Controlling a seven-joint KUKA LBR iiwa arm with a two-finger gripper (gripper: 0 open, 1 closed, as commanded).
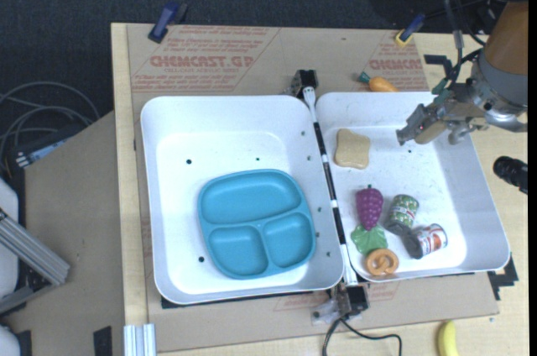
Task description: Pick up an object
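Gripper [417, 130] is seen over right bin [470, 178], beside bread slice [352, 149]; finger spread cannot be told, possibly nothing held.

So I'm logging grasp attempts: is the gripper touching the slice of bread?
Apart. In the camera view, bare white bin floor shows between the gripper and the slice of bread.

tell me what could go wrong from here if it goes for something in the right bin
1. The grapes, green can, red can, pretzel and a green piece sit bunched near the front of the right bin; a grab there may catch two things or knock one aside.
2. The slice of bread lies flat, so the pincer may slide over it.
3. The bread is near the bin's left wall, which could block one side.
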